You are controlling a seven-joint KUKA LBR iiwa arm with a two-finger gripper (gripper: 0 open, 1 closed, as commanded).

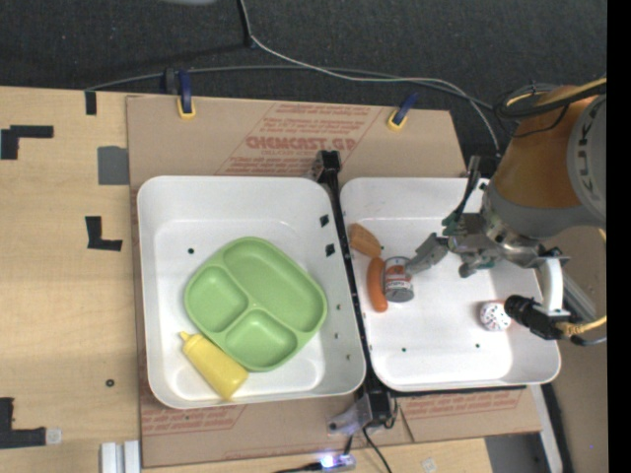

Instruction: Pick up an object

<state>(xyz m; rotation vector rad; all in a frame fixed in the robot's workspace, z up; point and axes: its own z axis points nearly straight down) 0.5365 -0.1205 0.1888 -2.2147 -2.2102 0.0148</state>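
In the right bin [444, 363] a small grey can with a red label [398, 280] lies beside a long orange sausage-shaped piece [378, 286]. A shorter orange piece [365, 239] lies just above them near the divider. A white dotted ball [494, 315] rests toward the bin's right side. My gripper [446, 261] hangs over the middle of the right bin, just right of the can. Its fingers [428, 252] are spread apart with nothing between them, the left one pointing toward the can.
The left bin [158, 215] holds a green divided plate [256, 302] and a yellow squeeze bottle [211, 365] at its lower left. A black divider clip [328, 163] sits between the bins. Cables run across the back.
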